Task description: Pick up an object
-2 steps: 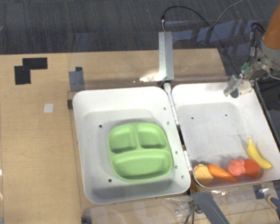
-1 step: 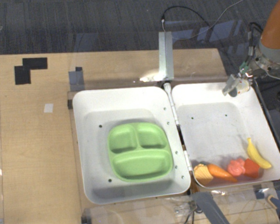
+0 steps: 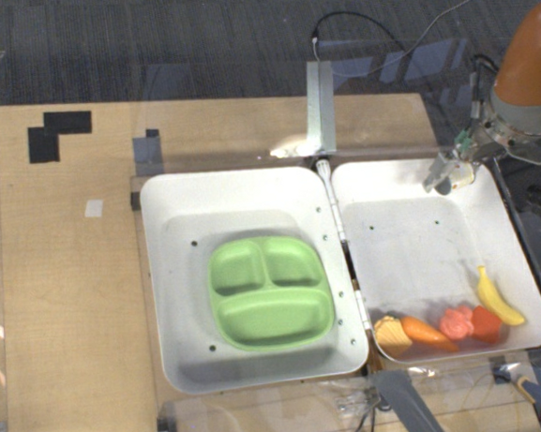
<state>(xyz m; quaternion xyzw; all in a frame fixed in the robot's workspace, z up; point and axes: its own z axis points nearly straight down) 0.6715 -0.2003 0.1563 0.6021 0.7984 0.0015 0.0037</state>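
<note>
Several toy foods lie along the front edge of the right bin [image 3: 414, 245]: a yellow banana [image 3: 499, 296], a red piece [image 3: 488, 324], a pink piece [image 3: 457, 322], an orange carrot [image 3: 426, 331] and a pale yellow piece [image 3: 390, 332]. My gripper [image 3: 444, 176] hangs over the bin's back right corner, far behind the foods and apart from them. I see nothing held at its tip. The arm's orange band [image 3: 525, 56] shows at the upper right.
A green divided plate [image 3: 269, 290] rests in the middle of the left bin [image 3: 172, 219]. A metal post [image 3: 321, 107] stands behind the ridge between the bins. Cables run across the dark floor behind the bench.
</note>
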